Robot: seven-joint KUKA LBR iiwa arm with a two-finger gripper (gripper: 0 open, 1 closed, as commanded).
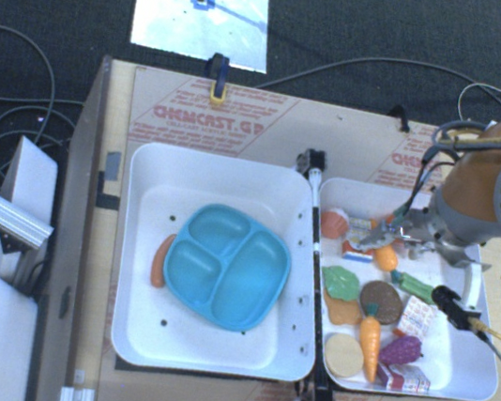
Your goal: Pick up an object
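Note:
My gripper [384, 234] hangs low over the back of the right bin [480, 362], at the end of the grey arm with its orange band [475, 175]. Just below and in front of it lies a small orange ball [385, 259]. A red and white item [334, 223] sits to its left, and a green cucumber [412, 286] lies to the front right. Nothing is visibly lifted by the gripper. Toward the front of this bin lie a green leafy piece [340, 280], a brown potato [383, 302], a carrot [368, 342] and purple grapes [402, 348].
The left bin [131, 318] holds a blue divided plate [225, 265] with an orange sausage [162, 259] beside its left edge. A ridge [314, 263] divides the two bins. Cables trail along the right bin's right side [494, 336]. A cream disc [344, 355] and a red box [406, 378] sit at the right bin's front.

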